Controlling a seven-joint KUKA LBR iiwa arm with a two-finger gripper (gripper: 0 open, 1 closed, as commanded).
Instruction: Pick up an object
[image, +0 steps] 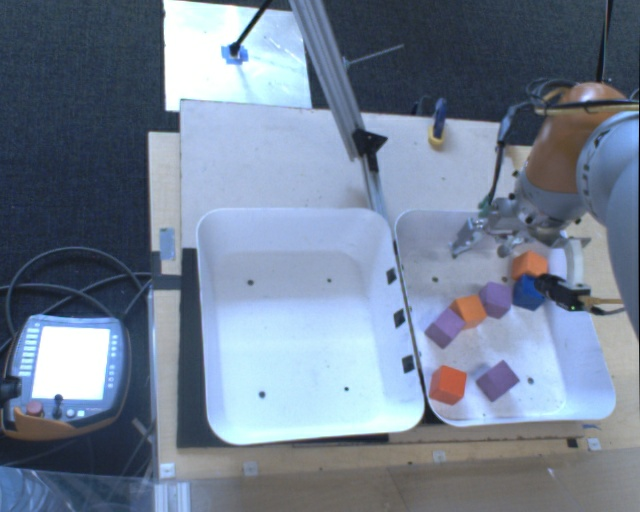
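Right now the end effector (468, 240) hangs with its fingers apart and nothing between them, over the bare upper-left part of the right bin (590, 395). The blocks lie lower right of it: an orange block (469, 309) touching a purple block (495, 298). Better, I judge, to descend on the lone orange cube (449, 384) near the bin's lower-left corner, straddling it squarely.
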